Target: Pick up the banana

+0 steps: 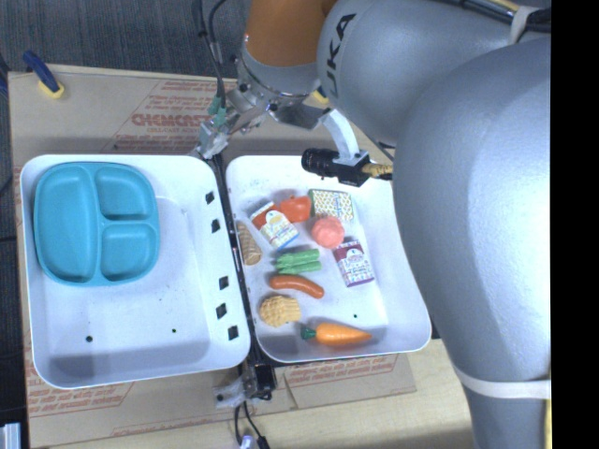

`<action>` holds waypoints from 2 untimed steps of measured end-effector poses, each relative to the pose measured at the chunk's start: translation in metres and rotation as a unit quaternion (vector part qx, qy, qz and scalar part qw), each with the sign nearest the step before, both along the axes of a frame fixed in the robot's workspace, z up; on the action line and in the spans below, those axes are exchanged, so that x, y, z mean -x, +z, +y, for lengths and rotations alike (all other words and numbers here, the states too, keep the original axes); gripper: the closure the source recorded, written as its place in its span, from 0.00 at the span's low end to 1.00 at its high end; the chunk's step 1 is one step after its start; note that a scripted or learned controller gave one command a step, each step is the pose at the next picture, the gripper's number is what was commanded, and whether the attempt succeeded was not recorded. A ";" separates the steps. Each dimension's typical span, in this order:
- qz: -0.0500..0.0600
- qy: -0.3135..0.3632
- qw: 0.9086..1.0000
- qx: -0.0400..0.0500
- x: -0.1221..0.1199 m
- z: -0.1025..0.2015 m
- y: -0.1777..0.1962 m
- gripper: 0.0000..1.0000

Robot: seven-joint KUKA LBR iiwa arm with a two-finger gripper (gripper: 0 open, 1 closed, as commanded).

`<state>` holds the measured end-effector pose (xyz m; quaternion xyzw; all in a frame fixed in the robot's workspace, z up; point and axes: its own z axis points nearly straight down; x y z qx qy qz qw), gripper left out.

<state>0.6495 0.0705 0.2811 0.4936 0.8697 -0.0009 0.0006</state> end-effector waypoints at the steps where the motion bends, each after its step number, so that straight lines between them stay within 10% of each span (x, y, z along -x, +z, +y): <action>1: 0.000 0.004 1.000 0.001 0.000 0.001 0.010 1.00; 2: 0.002 -0.153 0.988 0.000 -0.007 -0.090 -0.012 1.00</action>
